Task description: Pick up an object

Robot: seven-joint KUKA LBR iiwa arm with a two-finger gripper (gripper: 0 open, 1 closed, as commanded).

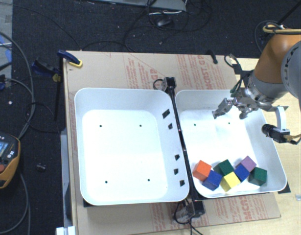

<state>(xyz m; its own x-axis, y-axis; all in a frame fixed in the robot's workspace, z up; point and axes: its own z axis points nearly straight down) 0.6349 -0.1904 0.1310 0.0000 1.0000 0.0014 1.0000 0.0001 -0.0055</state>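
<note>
Several small blocks lie clustered at the near end of the right bin (267, 146): an orange block (202, 170), a blue block (213, 179), a dark green block (223, 168), a yellow block (231, 180), a purple block (247, 163) and a green block (258, 176). My gripper (230, 113) hangs over the far part of that bin, well behind the cluster. It is open, its two fingers spread apart with nothing between them.
The left bin (86, 102) sits beside the right one, with a black divider strip (178, 141) between them. A clamp (71, 58) stands at the bench's far left corner. Cables and a handheld controller (3, 158) lie on the dark floor to the left.
</note>
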